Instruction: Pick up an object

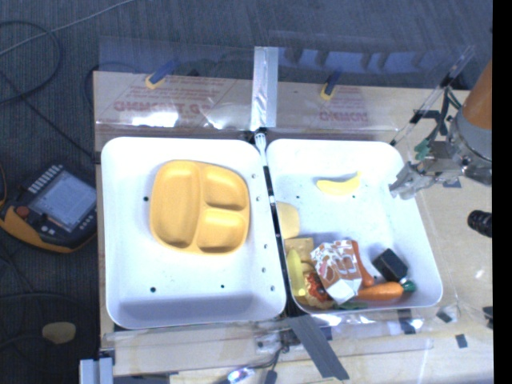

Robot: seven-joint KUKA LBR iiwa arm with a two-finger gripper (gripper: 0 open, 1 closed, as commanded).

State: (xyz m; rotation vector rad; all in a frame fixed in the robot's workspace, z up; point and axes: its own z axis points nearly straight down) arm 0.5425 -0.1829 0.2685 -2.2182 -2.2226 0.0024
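Observation:
The right bin (416, 238) holds a yellow banana (338, 185) near its back and a pile at its front. In that pile lie a red and white packet (339, 267), an orange carrot (380, 293), a black block (391, 264) and a pale yellow wedge (286, 217). My gripper (410, 182) hovers over the bin's back right corner, to the right of the banana and apart from it. Nothing shows in its grasp.
A yellow divided plate (198, 206) lies in the left bin (128, 294). The arm's grey wrist with its orange band (480, 102) comes in at the right edge. A handheld controller (50, 208) rests on the floor to the left of the bench.

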